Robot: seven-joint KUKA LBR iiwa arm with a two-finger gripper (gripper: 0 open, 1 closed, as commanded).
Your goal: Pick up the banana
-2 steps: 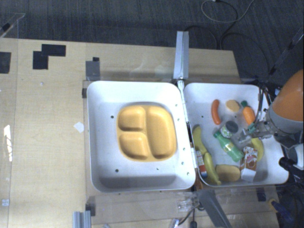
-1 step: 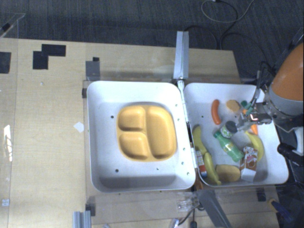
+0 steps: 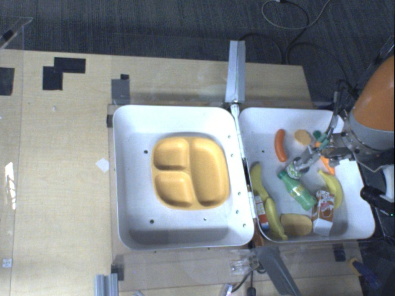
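1. Bench: a pale wooden bench top [image 3: 62,165] carries two shallow white plastic bins side by side, with a grey metal rail [image 3: 236,73] running away from the seam between them.
2. Left bin [image 3: 133,184]: it holds a yellow three-compartment plastic tray [image 3: 190,170], sitting roughly at the bin's centre.
3. Right bin [image 3: 358,224]: it holds a cluster of small items.
4. Task item: a yellow curved banana [image 3: 334,187] lies toward the right side of the right bin, just right of the gripper's tip and apart from it.
5. A second yellow banana-shaped piece [image 3: 258,180] lies along the left wall of the right bin, and a third [image 3: 274,219] sits nearer, at the near-left corner.
6. Other contents: an orange-red sausage-shaped item [image 3: 280,144] at the far side; a pale round bun-like item [image 3: 302,137] beside it; a green translucent plastic bottle [image 3: 296,190] near the middle; a brown potato-shaped lump [image 3: 297,224] near the front; a small white and red carton [image 3: 323,211] to its right.
7. Arm: the grey arm with its orange band [image 3: 376,106] enters from the right.
8. Gripper [image 3: 301,165]: positioned low over the middle of the right bin, just above the green bottle's far end. Its metal fingers appear close together, but the view is too small and cluttered to say whether they are parted or closed, or whether anything sits between them.
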